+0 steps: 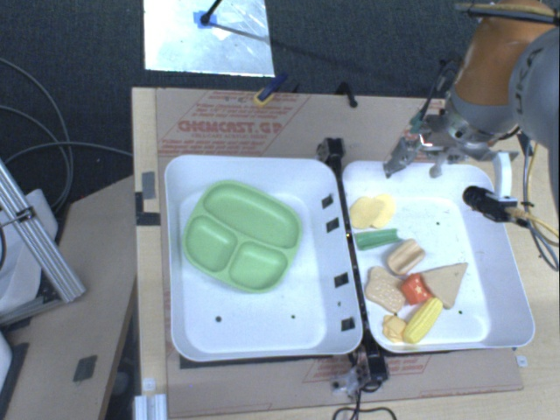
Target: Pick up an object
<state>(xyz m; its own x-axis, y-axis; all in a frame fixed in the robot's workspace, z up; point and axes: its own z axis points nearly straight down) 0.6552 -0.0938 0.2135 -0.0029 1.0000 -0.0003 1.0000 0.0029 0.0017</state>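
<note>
Toy food [407, 283] clustered in right bin [499, 261]

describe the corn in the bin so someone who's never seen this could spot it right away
Look in the right-hand white bin, at the food pile along its near edge. The corn cob lies tilted below the red piece: the one long yellow piece with bumpy kernels.

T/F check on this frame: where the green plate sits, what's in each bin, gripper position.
1. The green divided plate lies in the left bin. True.
2. The toy corn cob is in the left bin. False: it lies in the right bin.
3. The gripper hovers at the right bin's far edge. True.
4. The gripper holds the green bean. False: the bean lies on the bin floor, apart from it.
</note>
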